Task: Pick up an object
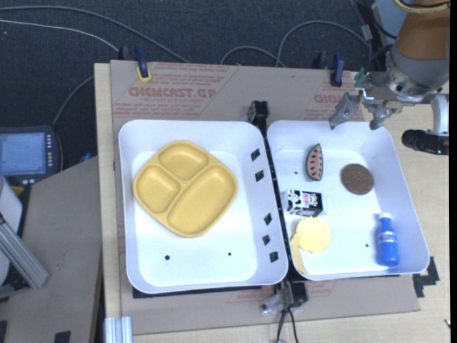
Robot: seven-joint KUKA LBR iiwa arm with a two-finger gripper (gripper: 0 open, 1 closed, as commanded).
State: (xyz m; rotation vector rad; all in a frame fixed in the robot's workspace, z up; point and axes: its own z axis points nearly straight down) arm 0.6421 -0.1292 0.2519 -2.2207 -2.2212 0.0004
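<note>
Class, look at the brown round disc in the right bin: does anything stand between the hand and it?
Nothing visible does. The hand hangs above the right bin's far edge; the brown disc lies apart from the watermelon slice.

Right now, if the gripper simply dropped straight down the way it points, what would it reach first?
Probably bare floor at the back of the right bin. The gripper hangs open above that edge, the cookie nearer the camera; depth is uncertain.

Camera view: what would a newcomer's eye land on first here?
Probably the yellow divided plate, alone in the left bin. Next, the small things scattered in the right bin: a blue bottle, a brown disc, a watermelon slice. The end effector hovers open over that bin's far edge.
</note>
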